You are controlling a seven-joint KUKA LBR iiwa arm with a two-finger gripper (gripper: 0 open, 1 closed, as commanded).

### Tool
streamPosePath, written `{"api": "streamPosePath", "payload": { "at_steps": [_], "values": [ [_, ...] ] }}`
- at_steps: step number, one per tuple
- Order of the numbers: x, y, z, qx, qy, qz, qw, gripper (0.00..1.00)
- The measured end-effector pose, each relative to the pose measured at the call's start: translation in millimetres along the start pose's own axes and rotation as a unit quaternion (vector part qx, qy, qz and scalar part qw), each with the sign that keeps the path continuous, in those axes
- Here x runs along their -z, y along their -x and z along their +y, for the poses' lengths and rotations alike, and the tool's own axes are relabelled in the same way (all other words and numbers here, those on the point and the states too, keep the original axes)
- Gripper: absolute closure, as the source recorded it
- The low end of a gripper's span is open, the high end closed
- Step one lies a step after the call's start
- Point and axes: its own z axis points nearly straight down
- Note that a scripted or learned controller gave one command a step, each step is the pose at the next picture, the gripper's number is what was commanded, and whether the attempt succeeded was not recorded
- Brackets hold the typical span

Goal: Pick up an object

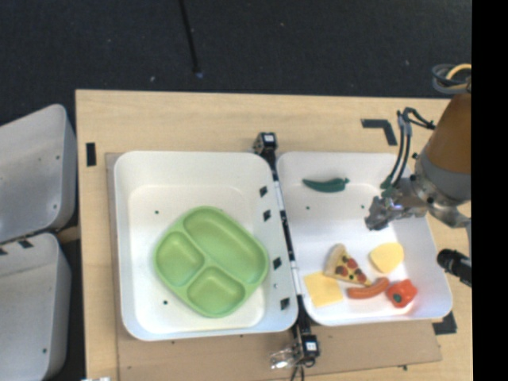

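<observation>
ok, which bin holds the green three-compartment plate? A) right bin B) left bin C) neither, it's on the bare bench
B: the green three-compartment plastic plate lies flat in the left white bin, while the right white bin holds the small food toys.

Lighting even, fairly bright over bench [238,121]; dark floor toward 12 o'clock nearly black, little detail. White bins [143,181] close to overexposed, mild glare on floors. Soft faint shadows beneath green tray [210,262], falling toward 6 o'clock. Overall image soft, low resolution; gripper [381,213] at 3 o'clock slightly blurred.
</observation>
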Motion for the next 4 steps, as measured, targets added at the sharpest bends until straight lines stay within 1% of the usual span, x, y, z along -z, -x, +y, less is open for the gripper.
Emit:
{"api": "streamPosePath", "payload": {
  "at_steps": [1, 2, 3, 4],
  "values": [
    [10, -54, 3, 0.003, -0.001, 0.001, 1.0000, 1.00],
    [4, -105, 7, 0.002, -0.002, 0.001, 1.0000, 1.00],
    [-7, -157, 1, 0.002, -0.003, 0.001, 1.0000, 1.00],
    [-13, -207, -11, 0.002, -0.003, 0.001, 1.0000, 1.00]
  ]
}}
